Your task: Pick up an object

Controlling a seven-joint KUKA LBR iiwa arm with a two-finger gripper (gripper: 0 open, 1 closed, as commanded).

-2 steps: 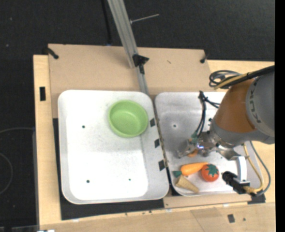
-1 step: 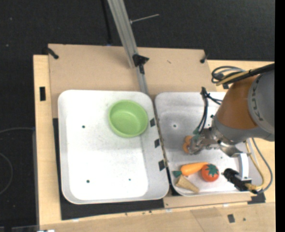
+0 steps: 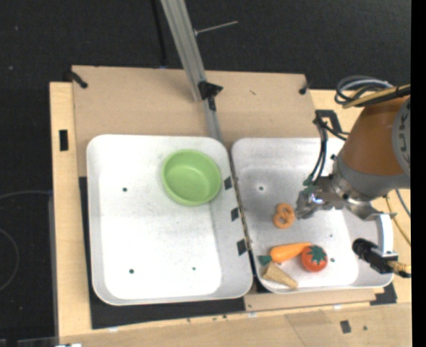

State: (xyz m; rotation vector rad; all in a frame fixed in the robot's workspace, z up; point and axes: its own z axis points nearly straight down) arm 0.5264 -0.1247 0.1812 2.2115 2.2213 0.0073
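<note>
In the right bin (image 3: 270, 161) lie a small brown pretzel-like piece (image 3: 284, 215), an orange carrot (image 3: 288, 251), a red tomato (image 3: 314, 259) and a tan cone-shaped piece (image 3: 280, 276) near the front edge. My gripper (image 3: 307, 202) hangs low over this bin, just right of the pretzel piece and close to it. Nothing shows between its tips. A green bowl (image 3: 192, 177) sits at the back right of the left bin (image 3: 126, 266).
A grey metal pole (image 3: 186, 45) slants down from the top to the divide between the bins. The arm's orange band (image 3: 375, 139) looms over the right bin's far right side. Black cables loop near the wrist.
</note>
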